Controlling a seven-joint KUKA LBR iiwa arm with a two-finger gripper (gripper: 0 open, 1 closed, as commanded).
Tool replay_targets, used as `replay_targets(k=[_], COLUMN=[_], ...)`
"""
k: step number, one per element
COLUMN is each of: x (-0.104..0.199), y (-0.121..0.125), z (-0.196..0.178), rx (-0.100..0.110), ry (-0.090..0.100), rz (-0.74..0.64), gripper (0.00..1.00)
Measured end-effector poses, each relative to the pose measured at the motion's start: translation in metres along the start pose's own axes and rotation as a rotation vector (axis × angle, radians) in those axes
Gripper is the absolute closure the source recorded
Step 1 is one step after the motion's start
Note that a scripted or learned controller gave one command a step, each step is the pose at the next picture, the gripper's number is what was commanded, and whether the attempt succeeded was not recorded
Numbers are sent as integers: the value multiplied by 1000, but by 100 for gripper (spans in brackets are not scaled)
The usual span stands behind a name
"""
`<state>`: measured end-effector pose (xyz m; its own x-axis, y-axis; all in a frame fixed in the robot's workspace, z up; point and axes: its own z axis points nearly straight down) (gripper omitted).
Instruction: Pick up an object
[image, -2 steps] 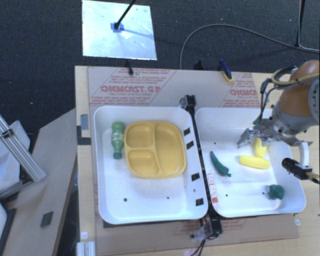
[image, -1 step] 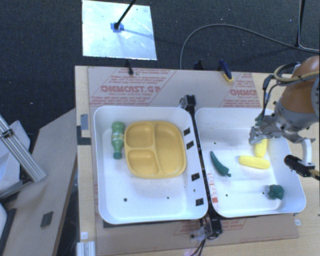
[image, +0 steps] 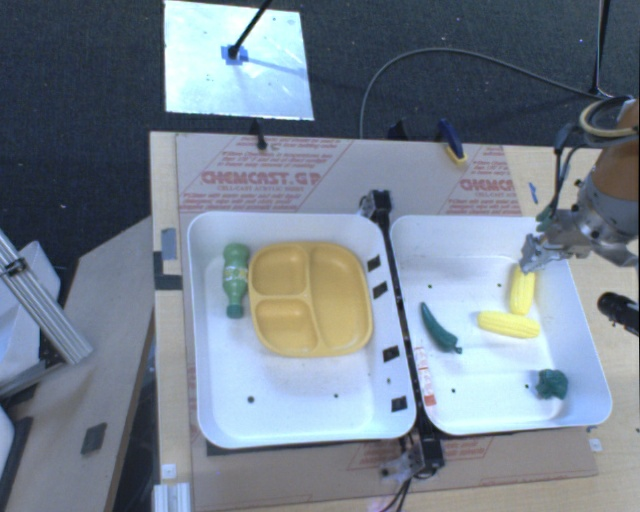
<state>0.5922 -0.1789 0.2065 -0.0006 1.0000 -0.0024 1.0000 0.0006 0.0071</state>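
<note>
In the right bin lie two yellow corn cobs: one upright-lying cob near the far right and one crosswise cob just below it. A green chili pepper rests left of them, and a dark green broccoli piece sits near the front right corner. My gripper hovers over the top end of the upper corn cob, at the bin's right side. No object shows between its fingers.
The left bin holds a yellow divided plate and a green bottle to its left. A black divider strip runs between the bins. Cables and a blue clamp lie behind the bins.
</note>
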Motion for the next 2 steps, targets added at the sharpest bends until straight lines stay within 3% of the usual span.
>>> replay_targets(k=[1, 2], x=[-1, 54], y=[2, 10], z=[-55, -41], rx=[-1, 5], ry=[0, 4], rz=[-4, -9], gripper=[100, 100])
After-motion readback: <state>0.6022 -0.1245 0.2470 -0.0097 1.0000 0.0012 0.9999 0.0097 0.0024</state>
